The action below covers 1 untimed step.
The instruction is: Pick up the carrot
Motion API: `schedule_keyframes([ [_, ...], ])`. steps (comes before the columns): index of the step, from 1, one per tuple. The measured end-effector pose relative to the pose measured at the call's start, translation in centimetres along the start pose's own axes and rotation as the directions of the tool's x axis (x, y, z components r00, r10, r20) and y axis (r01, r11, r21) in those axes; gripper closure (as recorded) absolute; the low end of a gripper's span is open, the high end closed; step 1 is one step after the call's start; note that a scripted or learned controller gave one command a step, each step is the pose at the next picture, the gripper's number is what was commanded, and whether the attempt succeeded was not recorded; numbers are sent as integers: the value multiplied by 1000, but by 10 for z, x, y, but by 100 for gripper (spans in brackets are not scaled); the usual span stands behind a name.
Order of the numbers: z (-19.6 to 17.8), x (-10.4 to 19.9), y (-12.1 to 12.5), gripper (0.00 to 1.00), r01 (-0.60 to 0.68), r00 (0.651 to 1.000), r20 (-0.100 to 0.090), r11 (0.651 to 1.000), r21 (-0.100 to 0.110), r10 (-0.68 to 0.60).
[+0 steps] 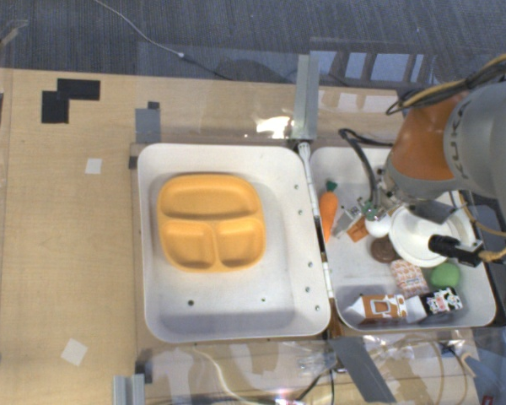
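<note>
Camera view is looking down at a slant on my desk [59, 251], which is carrying two white bins side by side. My arm [476, 133] is reaching in from the right over the right bin [341, 264], grey with its orange band [422, 142] sitting above the wrist. My tool [364, 213] is hanging low in the middle of that bin, and I cannot tell from this angle how it is set. The carrot [328, 212] is lying against the right bin's left wall, green top pointing to the far side, just beside my tool and to its left; nothing is showing it in my grasp. A white dish [417, 234] is sitting to the right of my tool, with a green ball [444, 275] near it and a small carton [382, 308] lying along the near wall. The left bin [228, 310] is holding a yellow tray [209, 220] with three compartments, sitting flat toward its far left side, well apart from the carrot.
</note>
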State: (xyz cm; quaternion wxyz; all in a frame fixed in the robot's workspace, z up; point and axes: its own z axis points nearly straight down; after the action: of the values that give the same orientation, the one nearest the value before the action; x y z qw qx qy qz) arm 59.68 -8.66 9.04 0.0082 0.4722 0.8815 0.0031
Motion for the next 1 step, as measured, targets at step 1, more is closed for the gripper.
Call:
schedule_keyframes([
  [1,0,-7,7,0,-374,928,-2,928,2,374],
])
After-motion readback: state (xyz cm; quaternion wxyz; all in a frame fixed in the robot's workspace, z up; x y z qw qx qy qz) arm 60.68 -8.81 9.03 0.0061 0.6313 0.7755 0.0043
